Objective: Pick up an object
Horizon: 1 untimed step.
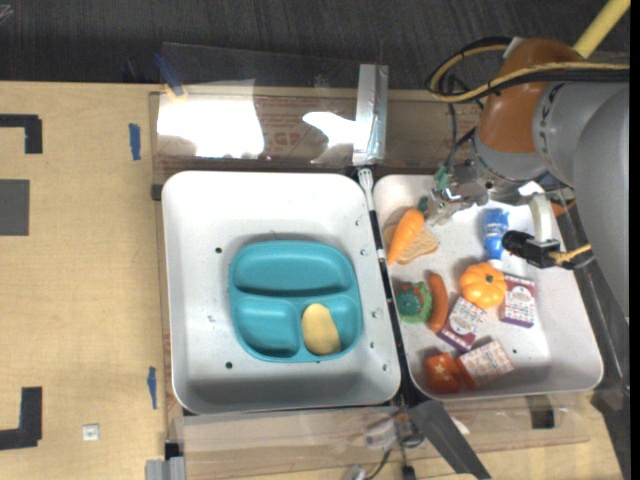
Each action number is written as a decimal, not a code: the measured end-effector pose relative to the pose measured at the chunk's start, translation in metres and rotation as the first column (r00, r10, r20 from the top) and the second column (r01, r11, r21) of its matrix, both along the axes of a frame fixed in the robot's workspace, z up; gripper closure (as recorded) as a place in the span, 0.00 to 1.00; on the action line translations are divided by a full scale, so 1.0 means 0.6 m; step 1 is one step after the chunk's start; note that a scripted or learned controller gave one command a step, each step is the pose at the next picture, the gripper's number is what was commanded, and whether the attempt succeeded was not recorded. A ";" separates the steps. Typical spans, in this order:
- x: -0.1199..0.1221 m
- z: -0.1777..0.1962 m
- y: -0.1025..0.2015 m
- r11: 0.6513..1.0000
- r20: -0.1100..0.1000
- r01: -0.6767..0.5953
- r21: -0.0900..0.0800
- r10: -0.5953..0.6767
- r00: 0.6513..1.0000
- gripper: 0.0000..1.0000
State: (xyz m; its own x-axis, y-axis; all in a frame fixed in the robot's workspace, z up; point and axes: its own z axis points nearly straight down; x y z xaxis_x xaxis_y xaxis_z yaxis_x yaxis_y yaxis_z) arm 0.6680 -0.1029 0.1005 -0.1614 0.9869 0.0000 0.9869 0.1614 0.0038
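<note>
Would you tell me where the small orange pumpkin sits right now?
The pumpkin lies in the right bin, near its middle, below the blue bottle.

- Small orange plastic pumpkin (484, 284) sits upright mid right bin, beside two printed sachets (492, 313).
- Orange toy carrot (408, 234) lies slanted at that bin's left wall.
- Slim orange-red sausage (437, 301) lies next to a green toy (411, 301).
- Red tomato (441, 370) rests at the front edge.
- Yellow potato (321, 328) lies in the teal divided tray (290, 268), front-right compartment, left bin.
</note>
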 end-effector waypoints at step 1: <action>0.000 -0.023 -0.045 0.999 0.001 0.054 -0.001 -0.054 0.999 1.00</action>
